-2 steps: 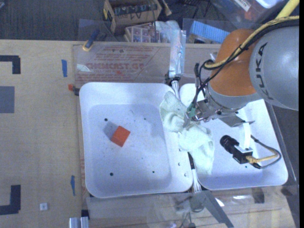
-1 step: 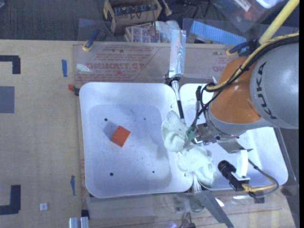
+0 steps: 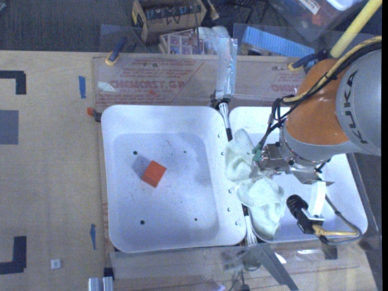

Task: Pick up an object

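A view from above shows two shallow white bins side by side on a wooden bench. The left bin [image 3: 121, 126] holds a small orange block [image 3: 154, 173], lying a little left of that bin's middle, well apart from every wall. The block is nearly cube-shaped, so it has no clear long axis; it sits turned at an angle, with its corners pointing roughly toward the bin's walls instead of its flat sides. Just past the left bin's right-hand wall, in the neighbouring right bin [image 3: 357, 187], lies a crumpled white cloth [image 3: 257, 190]. The grey arm with its orange band [image 3: 315, 114] hangs above that cloth, and the gripper [image 3: 267, 162] sits low over the cloth's upper folds; whether it is wide, narrow or holding anything cannot be told from here. The step in hand looks like a grasp at the cloth. To do it well, the descent should aim at a raised fold near the cloth's middle and keep away from the wall between the bins, where a pinch could snag.
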